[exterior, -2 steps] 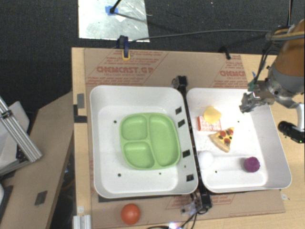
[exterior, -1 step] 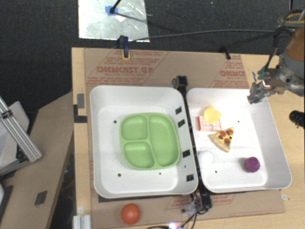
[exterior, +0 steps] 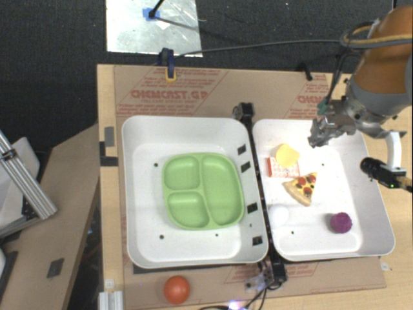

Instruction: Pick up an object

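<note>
Arm: a grey arm with an orange band is seen entering from the right, over the far right corner of the right bin.
Gripper: the gripper is held above the far part of the right bin, near its back wall; whether it is released or clenched cannot be told, and nothing is seen in its grasp.
Right bin contents: a yellow block is placed on a red-and-white card, just beside and below the gripper; a toy pizza slice is laid just in front of the card; a purple ball is set near the front right, well apart from the gripper.
Left bin: a green divided tray with three compartments is laid flat in the middle of the left bin.
Bench: an orange ball is seen outside the bins, in front of the left bin, on the brown board.
</note>
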`<action>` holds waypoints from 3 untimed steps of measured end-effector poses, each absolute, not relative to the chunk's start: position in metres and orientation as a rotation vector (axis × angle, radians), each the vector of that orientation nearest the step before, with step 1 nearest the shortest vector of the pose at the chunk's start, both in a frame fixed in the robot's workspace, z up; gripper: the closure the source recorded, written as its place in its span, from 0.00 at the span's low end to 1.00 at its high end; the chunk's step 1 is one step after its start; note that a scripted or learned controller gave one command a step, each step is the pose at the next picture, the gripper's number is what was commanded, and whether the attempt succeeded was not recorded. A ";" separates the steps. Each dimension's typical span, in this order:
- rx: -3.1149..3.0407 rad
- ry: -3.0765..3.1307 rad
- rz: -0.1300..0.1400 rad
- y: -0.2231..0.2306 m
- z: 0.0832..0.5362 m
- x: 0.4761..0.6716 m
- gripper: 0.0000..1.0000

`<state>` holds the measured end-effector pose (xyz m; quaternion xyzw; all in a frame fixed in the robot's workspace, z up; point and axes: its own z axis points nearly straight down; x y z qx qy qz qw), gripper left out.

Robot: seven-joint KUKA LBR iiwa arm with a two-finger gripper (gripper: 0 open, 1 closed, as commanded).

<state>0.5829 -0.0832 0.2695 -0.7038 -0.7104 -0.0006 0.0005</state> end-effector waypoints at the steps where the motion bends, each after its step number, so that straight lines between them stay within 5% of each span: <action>1: -2.211 -2.233 -0.004 -0.025 0.263 0.591 1.00; 3: -2.212 -2.231 -0.003 0.079 0.229 0.596 1.00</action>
